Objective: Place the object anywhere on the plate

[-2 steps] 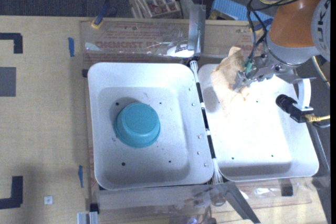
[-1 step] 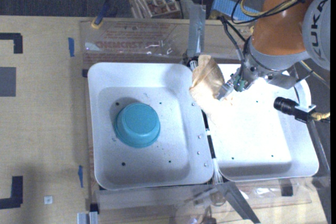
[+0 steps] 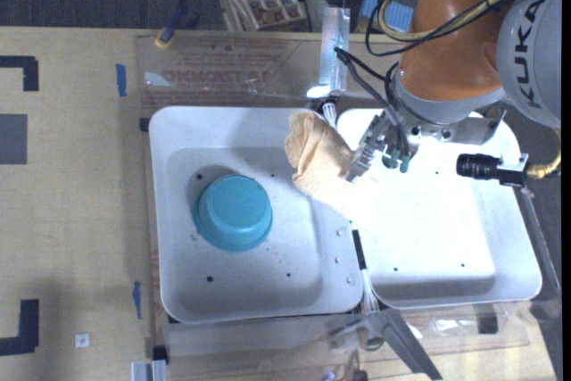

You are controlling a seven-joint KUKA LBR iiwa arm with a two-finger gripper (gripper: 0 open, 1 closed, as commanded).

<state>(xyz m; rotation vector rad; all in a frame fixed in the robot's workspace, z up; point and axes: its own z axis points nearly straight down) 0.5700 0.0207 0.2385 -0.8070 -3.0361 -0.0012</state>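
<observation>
From above the bench, two shallow white bins sit side by side. The left bin [image 3: 178, 281] has a blue, round, bowl-like plate [image 3: 234, 211] resting on its floor, a little left of the middle. The right bin [image 3: 464, 272] is brightly lit, its floor washed out to white.

The arm [image 3: 464, 31] comes in from the right, its orange band curving over the top edge of the right bin. Its gripper [image 3: 357, 169] hangs over the ridge where the two bins meet, tilted down toward the left. A tan, crumpled cloth [image 3: 315, 154] bunches right against the fingertips, and the near end of it looks pinched between them, the rest sagging out over the inner rim of the left bin. The cloth sits up and to the right of the blue plate, well apart from it, not touching

Beyond the bins, a clear plastic sheet [image 3: 232, 67] lies on the bench, with blue tape marks [image 3: 120, 78] on the wood at the left
</observation>
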